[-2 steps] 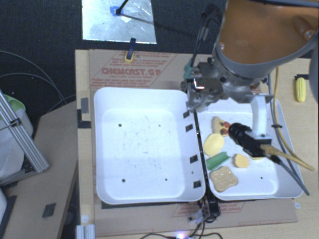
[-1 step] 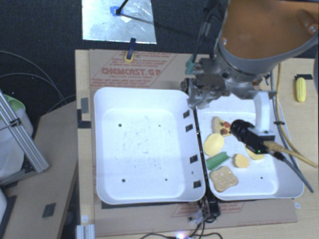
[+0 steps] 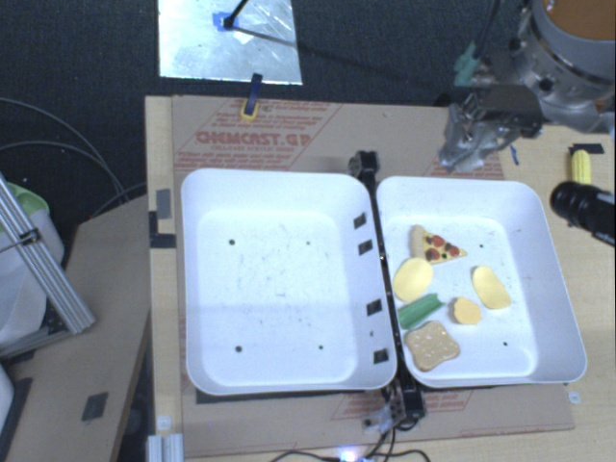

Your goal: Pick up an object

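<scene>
Camera view: the claw [image 3: 469, 152] hung above the worktop [image 3: 318, 128] just beyond the far rim of the right bin [image 3: 539, 219], carrying nothing; spread or pressed together, cannot tell. Inside that bin lay the pizza slice [image 3: 435, 244], two yellow chips [image 3: 413, 278], green piece [image 3: 419, 309] and cracker [image 3: 432, 345], loosely clustered toward its divider side, probably for single picks.

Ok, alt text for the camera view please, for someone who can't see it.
The gripper hangs over the back rim of the right bin, holding nothing visible. That bin holds a pizza slice, two yellow chips, a small yellow piece, a green piece and a cracker. The left bin sits alongside.
</scene>
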{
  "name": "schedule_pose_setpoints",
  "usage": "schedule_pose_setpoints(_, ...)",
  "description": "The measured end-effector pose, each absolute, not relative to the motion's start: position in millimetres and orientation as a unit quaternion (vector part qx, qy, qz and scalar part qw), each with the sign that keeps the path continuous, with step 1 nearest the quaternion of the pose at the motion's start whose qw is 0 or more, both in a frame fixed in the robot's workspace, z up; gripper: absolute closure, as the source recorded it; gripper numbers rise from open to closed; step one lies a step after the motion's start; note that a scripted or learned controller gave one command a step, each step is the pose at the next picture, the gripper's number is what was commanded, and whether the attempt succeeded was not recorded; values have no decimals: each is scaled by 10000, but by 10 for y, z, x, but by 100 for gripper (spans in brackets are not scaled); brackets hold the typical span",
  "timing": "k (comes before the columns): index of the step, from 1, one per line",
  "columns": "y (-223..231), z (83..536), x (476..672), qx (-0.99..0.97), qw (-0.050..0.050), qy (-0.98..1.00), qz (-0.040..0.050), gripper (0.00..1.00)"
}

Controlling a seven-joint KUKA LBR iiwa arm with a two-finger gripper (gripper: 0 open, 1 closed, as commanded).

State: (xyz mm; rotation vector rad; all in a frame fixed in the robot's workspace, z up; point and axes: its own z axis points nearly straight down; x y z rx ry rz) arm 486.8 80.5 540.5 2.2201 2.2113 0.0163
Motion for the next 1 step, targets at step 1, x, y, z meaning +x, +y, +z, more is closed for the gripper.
schedule_pose_setpoints(1, -390, 4507, 4860, 7110, -1, 7031, -26, 100)
